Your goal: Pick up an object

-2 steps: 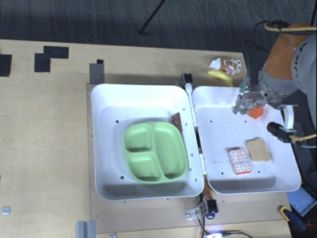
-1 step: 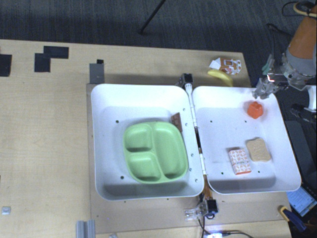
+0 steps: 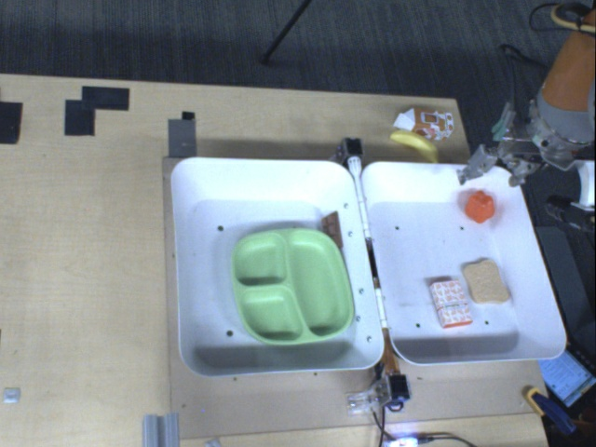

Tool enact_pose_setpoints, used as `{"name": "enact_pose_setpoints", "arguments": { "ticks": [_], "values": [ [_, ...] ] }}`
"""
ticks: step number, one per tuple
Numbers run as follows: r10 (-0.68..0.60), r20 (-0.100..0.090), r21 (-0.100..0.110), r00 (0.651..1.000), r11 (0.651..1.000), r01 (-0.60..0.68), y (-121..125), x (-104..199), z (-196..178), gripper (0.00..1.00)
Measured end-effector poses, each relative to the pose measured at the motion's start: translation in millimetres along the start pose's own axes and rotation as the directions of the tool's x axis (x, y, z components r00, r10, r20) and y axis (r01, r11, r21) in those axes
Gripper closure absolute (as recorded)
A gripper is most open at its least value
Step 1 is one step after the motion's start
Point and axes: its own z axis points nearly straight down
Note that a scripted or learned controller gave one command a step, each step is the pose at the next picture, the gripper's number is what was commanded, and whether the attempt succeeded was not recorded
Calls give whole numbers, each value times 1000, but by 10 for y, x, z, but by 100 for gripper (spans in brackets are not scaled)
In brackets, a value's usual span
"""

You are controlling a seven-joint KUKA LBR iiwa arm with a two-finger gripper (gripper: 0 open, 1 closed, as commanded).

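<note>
Camera view looks down at a slant on a pale wooden desk [image 3: 84, 277] with dark carpet beyond its far edge and a thin dark rod crossing that carpet. A few black squares sit on the desk at the far left. Two shallow white bins lie side by side: the left bin [image 3: 200, 250] carries a light green divided tray [image 3: 291, 284] with three compartments, and a small brown piece [image 3: 331, 223] shows just at the tray's far right corner, against the wall between the bins. The right bin [image 3: 419, 250] holds three things. A small orange-red object [image 3: 480, 206], rounded and blocky, rests near the far right corner of this bin. Nearer the camera, a tan sponge-like block [image 3: 487, 281] lies just beside a small packet with a red and white pattern [image 3: 451, 303], the two touching or nearly so. Behind the right bin, on the desk, lie a yellow banana-like shape [image 3: 414, 142] and a small white and orange wrapper [image 3: 426, 121]. The grey arm with its orange band comes in at the upper right; the gripper [image 3: 498, 161] hangs over the bin's far right rim, just above the orange-red object and apart from it. Whether the fingers are apart or together cannot be told here
</note>
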Motion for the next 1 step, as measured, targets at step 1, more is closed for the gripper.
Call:
{"name": "enact_pose_setpoints", "arguments": {
  "ticks": [1],
  "values": [
    [-1,0,-1,1000,1000,1,-346,-13,868,0]
  ]
}}
